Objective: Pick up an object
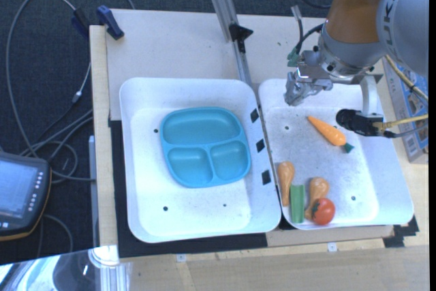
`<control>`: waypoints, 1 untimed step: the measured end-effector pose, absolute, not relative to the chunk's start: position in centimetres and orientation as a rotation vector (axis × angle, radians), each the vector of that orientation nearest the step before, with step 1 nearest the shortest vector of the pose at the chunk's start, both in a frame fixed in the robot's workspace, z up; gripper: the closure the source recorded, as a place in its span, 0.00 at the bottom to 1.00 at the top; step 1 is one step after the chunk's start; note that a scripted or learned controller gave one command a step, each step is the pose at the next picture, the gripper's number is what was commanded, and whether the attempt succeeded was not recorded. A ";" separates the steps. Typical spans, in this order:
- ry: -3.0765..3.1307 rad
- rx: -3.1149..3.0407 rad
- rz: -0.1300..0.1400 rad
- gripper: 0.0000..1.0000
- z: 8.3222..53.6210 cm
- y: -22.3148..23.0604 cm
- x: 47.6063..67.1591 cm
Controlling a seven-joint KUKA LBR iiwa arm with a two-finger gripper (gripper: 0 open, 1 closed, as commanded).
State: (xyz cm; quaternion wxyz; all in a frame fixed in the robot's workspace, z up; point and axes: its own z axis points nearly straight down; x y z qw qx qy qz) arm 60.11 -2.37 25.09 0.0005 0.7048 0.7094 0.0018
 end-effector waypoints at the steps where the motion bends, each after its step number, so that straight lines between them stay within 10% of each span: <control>1: 2.228 2.214 0.005 1.00 25.4 2.1 62.3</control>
